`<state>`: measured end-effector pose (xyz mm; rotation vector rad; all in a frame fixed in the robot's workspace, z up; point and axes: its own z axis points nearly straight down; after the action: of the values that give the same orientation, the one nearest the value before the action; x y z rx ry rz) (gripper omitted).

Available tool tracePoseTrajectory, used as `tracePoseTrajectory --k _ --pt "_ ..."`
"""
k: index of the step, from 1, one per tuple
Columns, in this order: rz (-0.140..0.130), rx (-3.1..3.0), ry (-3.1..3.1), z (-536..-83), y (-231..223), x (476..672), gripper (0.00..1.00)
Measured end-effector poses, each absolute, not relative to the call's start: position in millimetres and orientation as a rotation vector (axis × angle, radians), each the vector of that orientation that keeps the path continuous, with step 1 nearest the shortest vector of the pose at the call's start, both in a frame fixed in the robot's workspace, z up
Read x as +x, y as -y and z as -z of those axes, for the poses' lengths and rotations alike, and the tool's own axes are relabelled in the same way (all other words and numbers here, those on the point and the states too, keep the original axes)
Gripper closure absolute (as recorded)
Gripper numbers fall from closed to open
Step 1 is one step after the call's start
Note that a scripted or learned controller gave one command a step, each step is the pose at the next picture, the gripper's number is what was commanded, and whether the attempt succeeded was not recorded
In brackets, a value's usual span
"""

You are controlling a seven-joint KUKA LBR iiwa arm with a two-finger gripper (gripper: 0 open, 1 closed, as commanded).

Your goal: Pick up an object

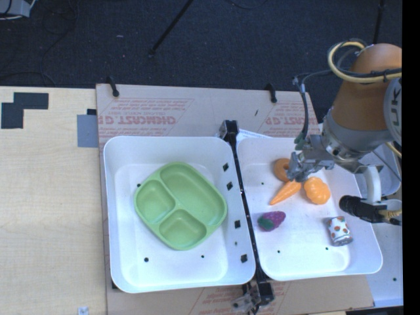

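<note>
The right bin (367,258) holds five small items. A carrot (285,191), orange and tapered, lies near the bin's centre with its tip pointing toward 8 o'clock. An orange round piece (281,168) sits just beyond the carrot's thick end, toward 12 o'clock, partly hidden by the gripper. An orange pepper (317,190), lumpy and rounded, rests just beside the carrot at 3 o'clock. A purple and green item (271,220), strawberry-like, lies at 7 o'clock from the carrot, apart from it. A small can (338,230) with a patterned label stands at 4 o'clock from the pepper, near the bin's right wall.

The gripper (300,167) hangs over the carrot's thick end, between the round piece and the pepper. Its fingers cannot be made out against the dark body, so whether it is parted or closed cannot be told, and nothing is seen held. The arm (367,97) enters from 3 o'clock, its orange band uppermost.

The left bin (125,241) holds a green divided plate (180,204), three compartments, turned at an angle, with bare floor all round it. A black divider (239,209) separates the bins.

In the right bin, open floor lies toward 6 o'clock and along the front wall. The items under the gripper are crowded; the can and the purple item each stand clear of neighbours.
</note>
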<state>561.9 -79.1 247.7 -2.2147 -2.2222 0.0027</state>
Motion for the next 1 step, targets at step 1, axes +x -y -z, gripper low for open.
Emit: tracePoseTrajectory --k 1 --pt "-0.001 -2.214 2.224 -253.5 25.1 569.8 1.00"
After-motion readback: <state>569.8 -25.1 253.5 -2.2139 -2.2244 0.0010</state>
